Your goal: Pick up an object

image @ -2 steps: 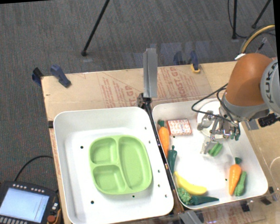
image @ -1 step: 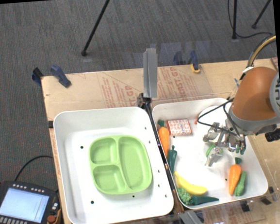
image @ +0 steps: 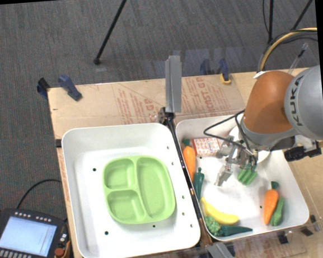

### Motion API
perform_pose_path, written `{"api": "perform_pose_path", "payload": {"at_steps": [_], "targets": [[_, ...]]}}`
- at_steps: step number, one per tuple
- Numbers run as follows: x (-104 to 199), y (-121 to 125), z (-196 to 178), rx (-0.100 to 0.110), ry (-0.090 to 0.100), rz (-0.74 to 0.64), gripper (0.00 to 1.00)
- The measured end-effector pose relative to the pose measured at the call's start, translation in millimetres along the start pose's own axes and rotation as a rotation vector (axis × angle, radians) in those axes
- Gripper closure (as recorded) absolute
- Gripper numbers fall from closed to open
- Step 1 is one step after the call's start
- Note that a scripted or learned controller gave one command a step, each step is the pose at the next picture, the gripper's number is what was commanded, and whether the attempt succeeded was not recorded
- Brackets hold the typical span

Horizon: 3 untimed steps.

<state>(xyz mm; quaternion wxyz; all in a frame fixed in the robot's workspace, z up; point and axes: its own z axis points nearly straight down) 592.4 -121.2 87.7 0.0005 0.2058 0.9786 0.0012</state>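
My gripper [image: 233, 171] hangs low over the middle of the right bin [image: 294, 184], under the orange band of the arm. A small green vegetable piece [image: 247, 175] lies right beside it on its right, touching or nearly so; I cannot tell whether it is gripped. An orange carrot [image: 190, 161] lies along the bin's left wall, with a dark green piece [image: 199, 182] below it. A yellow banana [image: 220, 214] lies at the front left. Another carrot [image: 270, 204] lies at the front right beside a green vegetable [image: 279, 211].
The left bin [image: 80, 161] holds a light green divided plate [image: 138, 189]. A red and white packet [image: 207, 146] lies at the right bin's back left. Leafy green [image: 212, 225] and a dark green pepper [image: 235, 231] lie at its front wall. A pendant [image: 28, 239] sits at the lower left.
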Motion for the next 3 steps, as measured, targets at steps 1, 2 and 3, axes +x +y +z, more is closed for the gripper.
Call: {"api": "perform_pose_path", "payload": {"at_steps": [1,2,3], "targets": [[23.6,-58.4,-0.1,0.002,0.000,-0.137,0.00],[22.8,-57.9,-10.5,0.001,-0.002,-0.136,1.00],[22.8,-57.9,-10.5,0.001,-0.002,-0.136,0.00]]}}
